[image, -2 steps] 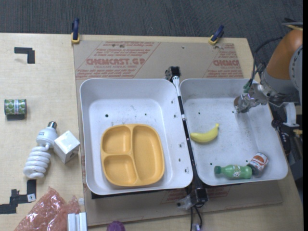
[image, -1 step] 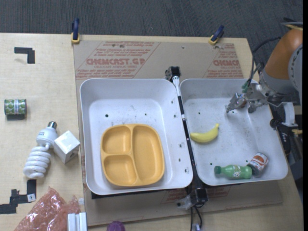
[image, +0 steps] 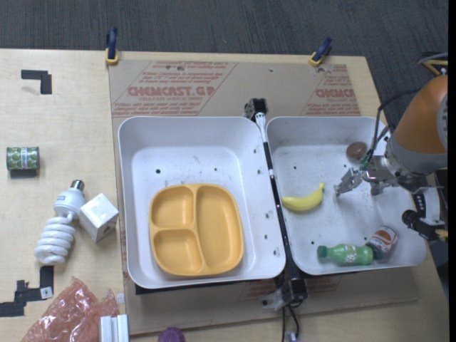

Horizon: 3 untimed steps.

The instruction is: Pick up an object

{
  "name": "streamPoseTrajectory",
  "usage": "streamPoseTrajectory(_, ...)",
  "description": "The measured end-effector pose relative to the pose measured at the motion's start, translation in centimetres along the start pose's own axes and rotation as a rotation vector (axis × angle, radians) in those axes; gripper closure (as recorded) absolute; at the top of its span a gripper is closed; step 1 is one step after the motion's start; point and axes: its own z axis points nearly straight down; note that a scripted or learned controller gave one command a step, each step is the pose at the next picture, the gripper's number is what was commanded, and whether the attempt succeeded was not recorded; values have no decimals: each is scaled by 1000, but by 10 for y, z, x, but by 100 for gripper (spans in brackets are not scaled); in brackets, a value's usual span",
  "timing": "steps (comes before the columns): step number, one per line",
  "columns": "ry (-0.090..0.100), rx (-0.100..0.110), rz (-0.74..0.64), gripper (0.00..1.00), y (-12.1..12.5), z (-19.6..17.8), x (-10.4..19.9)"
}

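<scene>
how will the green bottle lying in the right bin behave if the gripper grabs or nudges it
The green bottle lies on its side, so a nudge would probably roll it. Its rounded, glossy body may slip between the fingers. It rests against the small can near the right bin front wall, which may crowd a grasp.

The arm [image: 427, 130] runs off the right edge, its upper links out of frame. The hand [image: 348, 183] hangs over the right bin [image: 313, 130], its fingers too small and blurred to read. A small brown object [image: 355, 149] near the bin's far wall is too indistinct to identify. At the bottom edge, a pink mesh bag [image: 75, 312], a white block [image: 114, 328] and a purple item [image: 171, 335] are cut off. The can's [image: 383, 241] label is illegible.
</scene>
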Motion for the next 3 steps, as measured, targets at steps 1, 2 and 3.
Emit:
streamPoseTrajectory(1,-1,-3,0,100,1,-10,0)
streamPoseTrajectory(2,-1,-2,-4,100,61,-1,-22)
streamPoseTrajectory(3,8,1,-6,0,61,0,-18)
